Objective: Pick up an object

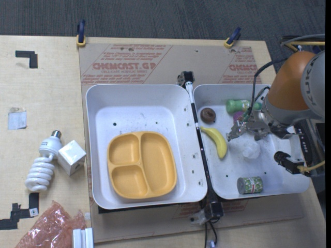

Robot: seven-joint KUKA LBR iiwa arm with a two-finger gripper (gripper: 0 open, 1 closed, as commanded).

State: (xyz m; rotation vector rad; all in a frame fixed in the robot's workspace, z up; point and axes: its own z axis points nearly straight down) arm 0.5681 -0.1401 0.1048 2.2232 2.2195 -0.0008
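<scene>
The right bin (pixel 289 186) holds a yellow banana (pixel 217 141), a brown chocolate donut (pixel 208 114), a green bottle (pixel 239 106) lying at the back, a green can (pixel 250 185) on its side near the front, and a pale translucent lump (pixel 251 150) in the middle. A small pink thing (pixel 238 117) peeks out beside the bottle. My gripper (pixel 242 130) hangs low over the middle of this bin, just right of the banana and just above the pale lump. The wrist hides part of the bin behind it.
The left bin (pixel 103 102) carries a yellow divided plate (pixel 140 164). On the bench to the left lie a spiral light bulb (pixel 42 167), a white cube (pixel 72 156) and a red mesh bag (pixel 54 226). The grey arm (pixel 295 92) fills the bin's right side.
</scene>
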